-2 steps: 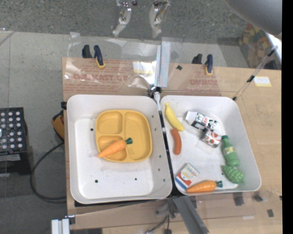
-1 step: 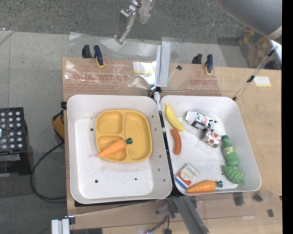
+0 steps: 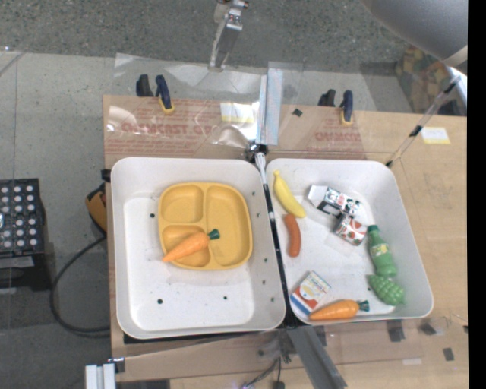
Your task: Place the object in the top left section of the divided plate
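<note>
Orange carrot point(image 3: 190, 245) on yellow divided plate point(image 3: 228, 220), well apart from gripper point(image 3: 230, 15), its state indiscernible.

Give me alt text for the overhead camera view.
A yellow divided plate sits in the left white bin, with a toy carrot across its lower-left section. The right bin holds a banana, sausage, green bottle, another carrot and small cartons.

Single fixed camera, mounted above the bench point(image 3: 440, 197) and looking down at a slant from its near side. Both white bins fall wholly within the frame: the left bin point(image 3: 137, 304) and the right bin point(image 3: 402, 197) meet at a central divider near the middle. Beyond the bins, the far bench edge with its clamps point(image 3: 162, 93) and a strip of grey floor are included. The distance is moderate.
</note>
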`<state>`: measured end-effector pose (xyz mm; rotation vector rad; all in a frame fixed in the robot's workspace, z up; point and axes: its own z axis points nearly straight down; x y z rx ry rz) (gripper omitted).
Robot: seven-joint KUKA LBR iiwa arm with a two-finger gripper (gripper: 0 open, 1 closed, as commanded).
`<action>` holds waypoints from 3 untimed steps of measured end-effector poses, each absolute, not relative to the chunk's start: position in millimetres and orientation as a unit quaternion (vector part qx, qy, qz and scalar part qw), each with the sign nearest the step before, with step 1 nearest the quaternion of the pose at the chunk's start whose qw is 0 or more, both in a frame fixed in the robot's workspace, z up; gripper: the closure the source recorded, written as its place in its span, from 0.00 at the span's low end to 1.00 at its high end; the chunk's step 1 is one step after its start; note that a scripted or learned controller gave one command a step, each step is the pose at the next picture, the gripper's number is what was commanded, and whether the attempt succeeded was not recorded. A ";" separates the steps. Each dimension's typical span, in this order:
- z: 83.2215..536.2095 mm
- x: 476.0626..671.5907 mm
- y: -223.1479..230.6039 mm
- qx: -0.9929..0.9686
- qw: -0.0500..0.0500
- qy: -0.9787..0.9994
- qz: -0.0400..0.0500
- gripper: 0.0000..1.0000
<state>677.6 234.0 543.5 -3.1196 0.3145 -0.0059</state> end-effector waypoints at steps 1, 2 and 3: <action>542.5 631.0 222.4 -0.965 0.003 0.261 0.001 0.00; 542.7 661.4 225.2 -0.995 0.002 0.101 -0.001 0.00; 543.8 604.2 234.4 -0.971 0.003 0.239 0.001 0.00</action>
